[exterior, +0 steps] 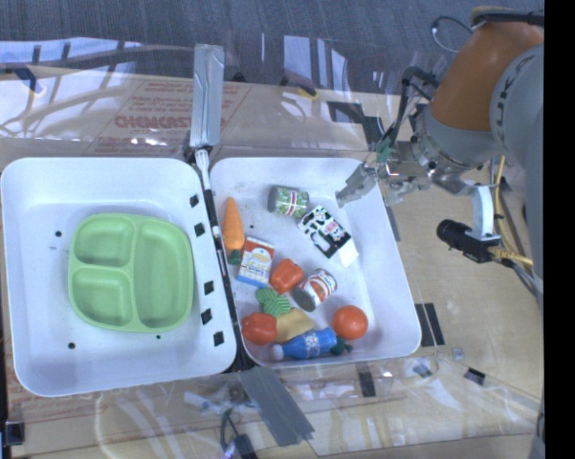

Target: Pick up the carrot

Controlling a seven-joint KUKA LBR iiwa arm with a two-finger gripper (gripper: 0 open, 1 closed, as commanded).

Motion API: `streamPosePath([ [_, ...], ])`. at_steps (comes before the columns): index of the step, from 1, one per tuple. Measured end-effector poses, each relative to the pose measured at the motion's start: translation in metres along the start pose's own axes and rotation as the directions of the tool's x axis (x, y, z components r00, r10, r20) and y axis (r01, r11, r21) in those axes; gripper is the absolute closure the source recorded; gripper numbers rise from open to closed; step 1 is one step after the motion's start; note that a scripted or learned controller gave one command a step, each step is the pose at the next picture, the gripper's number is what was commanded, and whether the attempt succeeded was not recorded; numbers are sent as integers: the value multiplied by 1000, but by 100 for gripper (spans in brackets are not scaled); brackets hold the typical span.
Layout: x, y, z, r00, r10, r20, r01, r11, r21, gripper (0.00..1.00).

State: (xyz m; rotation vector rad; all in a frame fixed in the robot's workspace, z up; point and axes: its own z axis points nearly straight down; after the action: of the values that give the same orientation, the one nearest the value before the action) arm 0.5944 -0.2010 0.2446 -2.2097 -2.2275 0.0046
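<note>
- Carrot (232,225) lies in the right bin (394,256), hard against its left wall, just beside the divider between the two bins.
- Long axis runs roughly top-to-bottom in the view, parallel to that wall; fat end down, thin end up.
- Its lower end touches or nearly touches a small carton (255,262); the upper half has bare floor on its right side.
- Gripper (356,187) sits over the bin's upper right corner, near the rim. The carrot is to its left and slightly lower in the view, across most of the bin's width.
- Between them: a green-labelled can (289,201) and a black-and-white cow-print carton (326,232). My read: both are close to a straight path at low height, so travel high, then drop.
- Fingers: blurred, can't tell if parted or closed. Nothing visible between them.
- Judgement: close across the carrot's short axis, left-right in the view; the wall leaves little room for the left finger. Main risk.
- Writing: red print on the cardboard behind the bins, looks like "CHEMCAST", not sure. Can, cartons and blue bottle (307,345) have labels, too small to read.
- Left bin (19,256) holds a green divided plate (131,272), not involved.
</note>
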Motion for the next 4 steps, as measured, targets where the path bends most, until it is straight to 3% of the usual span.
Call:
streamPosePath([
  [1,52,-36,154,978,210,-1,-210,978,1,0],
  [2,95,-72,154,907,422,-1,-422,907,-1,0],
  [3,95,-72,145,908,420,-1,-420,908,2,100],
  [4,95,-72,145,908,419,-1,-419,908,2,0],
])
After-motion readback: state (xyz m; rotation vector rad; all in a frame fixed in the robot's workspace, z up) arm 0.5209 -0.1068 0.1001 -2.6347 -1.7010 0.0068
